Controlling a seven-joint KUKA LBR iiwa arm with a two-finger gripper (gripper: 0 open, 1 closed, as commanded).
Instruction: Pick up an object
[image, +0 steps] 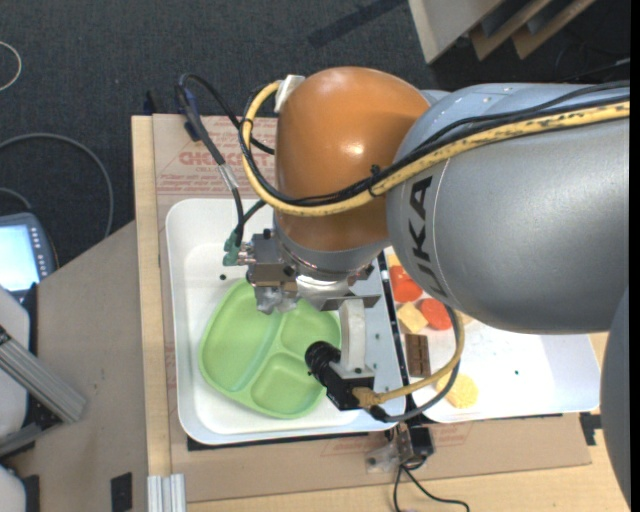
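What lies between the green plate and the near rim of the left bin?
Nothing. The camera view shows only bare white floor between the green plate and the near rim of the left bin.

Grey arm (520, 200) reaching in from right, orange wrist band (340, 150) pointing straight down, pincer (285, 285) mostly hidden beneath.

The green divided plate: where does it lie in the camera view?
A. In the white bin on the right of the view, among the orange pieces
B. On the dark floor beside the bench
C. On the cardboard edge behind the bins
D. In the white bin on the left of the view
D: the green divided plate rests on the floor of the left white bin, within its rim.
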